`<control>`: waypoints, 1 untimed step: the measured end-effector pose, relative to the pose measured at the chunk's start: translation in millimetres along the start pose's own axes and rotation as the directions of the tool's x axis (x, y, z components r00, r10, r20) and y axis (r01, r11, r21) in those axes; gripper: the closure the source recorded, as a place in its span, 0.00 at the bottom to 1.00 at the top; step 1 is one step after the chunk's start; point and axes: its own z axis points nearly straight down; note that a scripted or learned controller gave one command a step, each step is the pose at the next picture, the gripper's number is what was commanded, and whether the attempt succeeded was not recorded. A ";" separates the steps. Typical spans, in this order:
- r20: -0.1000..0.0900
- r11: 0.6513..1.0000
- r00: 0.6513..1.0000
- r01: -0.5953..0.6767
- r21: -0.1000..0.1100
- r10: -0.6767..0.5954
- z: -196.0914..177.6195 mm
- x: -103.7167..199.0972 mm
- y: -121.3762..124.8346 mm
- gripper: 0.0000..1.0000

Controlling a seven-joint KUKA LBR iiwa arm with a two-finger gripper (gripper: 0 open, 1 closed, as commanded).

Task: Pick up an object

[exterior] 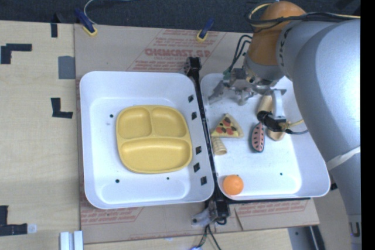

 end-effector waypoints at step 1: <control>0.000 1.000 1.000 0.001 0.000 -0.001 0.0 -0.4 0.1 0.00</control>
